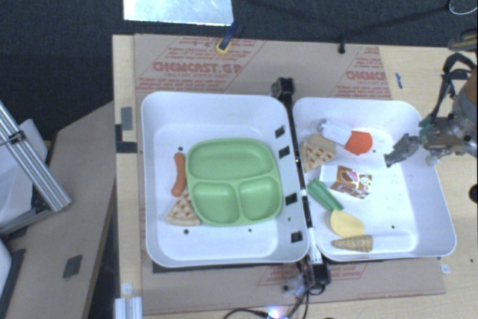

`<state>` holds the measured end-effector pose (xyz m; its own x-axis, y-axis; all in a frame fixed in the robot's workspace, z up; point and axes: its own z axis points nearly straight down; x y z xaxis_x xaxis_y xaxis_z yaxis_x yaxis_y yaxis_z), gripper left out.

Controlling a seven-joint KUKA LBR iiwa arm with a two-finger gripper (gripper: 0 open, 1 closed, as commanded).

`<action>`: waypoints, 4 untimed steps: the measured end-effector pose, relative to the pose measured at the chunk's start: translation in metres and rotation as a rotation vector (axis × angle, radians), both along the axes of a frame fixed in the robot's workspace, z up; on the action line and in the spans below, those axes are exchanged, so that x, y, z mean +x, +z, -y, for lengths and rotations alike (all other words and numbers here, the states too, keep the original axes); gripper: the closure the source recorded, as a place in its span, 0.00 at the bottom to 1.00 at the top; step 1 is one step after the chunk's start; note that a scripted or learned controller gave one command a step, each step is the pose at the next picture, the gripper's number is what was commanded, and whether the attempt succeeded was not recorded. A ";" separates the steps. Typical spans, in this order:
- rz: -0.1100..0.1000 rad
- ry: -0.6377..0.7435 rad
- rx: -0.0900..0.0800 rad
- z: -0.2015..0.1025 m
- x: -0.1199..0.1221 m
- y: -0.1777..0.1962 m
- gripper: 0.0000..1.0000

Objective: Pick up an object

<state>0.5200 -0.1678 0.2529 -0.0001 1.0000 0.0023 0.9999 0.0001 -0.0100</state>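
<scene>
My gripper [409,151] hangs over the right side of the right bin [426,220], reaching in from the right edge, with nothing seen in it. To its left lie an orange-red piece [360,141] and a white piece [336,133]. Further left rests a waffle [317,153]. A small printed packet [352,181] lies in the bin's middle, a green stick [325,195] beside it. A yellow piece [346,223] and a tan cone [352,243] sit near the front wall.
The left bin [157,123] holds a green divided plate [231,181], a sausage [179,172] and a triangular waffle slice [182,211]. A black divider [293,160] runs between the bins. A metal frame [30,168] stands at the far left.
</scene>
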 end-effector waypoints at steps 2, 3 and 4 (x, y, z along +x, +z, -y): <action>0.007 0.001 -0.001 0.007 0.008 -0.041 0.00; 0.006 0.001 -0.001 0.000 0.006 -0.103 0.00; 0.013 0.000 0.000 -0.001 0.008 -0.141 0.00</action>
<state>0.5277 -0.1667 0.1120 -0.0004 1.0000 0.0023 1.0000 0.0004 0.0027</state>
